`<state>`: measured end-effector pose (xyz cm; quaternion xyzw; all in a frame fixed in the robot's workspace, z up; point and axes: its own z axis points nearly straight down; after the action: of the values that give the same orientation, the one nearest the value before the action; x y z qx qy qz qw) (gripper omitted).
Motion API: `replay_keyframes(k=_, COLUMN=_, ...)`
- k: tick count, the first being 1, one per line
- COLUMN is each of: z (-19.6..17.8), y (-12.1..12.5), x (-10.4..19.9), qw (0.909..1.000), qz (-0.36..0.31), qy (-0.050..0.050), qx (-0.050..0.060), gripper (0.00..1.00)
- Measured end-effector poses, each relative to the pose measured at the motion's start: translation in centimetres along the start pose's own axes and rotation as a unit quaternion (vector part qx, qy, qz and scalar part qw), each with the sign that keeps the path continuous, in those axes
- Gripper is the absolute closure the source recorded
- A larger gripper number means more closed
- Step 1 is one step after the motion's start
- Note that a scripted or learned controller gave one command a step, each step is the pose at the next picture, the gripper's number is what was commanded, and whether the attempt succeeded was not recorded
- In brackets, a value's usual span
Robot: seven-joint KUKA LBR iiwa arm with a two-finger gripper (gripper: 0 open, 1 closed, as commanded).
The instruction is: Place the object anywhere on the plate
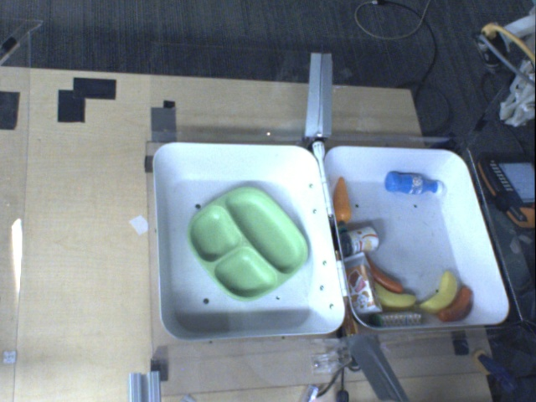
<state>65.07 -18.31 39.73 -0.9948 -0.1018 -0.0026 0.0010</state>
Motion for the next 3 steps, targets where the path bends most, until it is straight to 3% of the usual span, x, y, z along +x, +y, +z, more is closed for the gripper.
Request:
replay_keyframes(k=1, z=17.3, y=-7.6, x=-2.0, qw=0.9967, qz=-0.081, qy=-0.002, qx=0.000, gripper=1.00)
replay_keyframes(k=2, z=21.3, y=-14.4, x=-3.4, qw=0.9905, qz=-0.137, qy=-0.002, qx=0.000, gripper=1.00)
replay_keyframes(k=3, z=21.2, y=-21.1, x=1.7, qw=0.9820, qz=-0.189, qy=-0.001, qx=0.000, gripper=1.00)
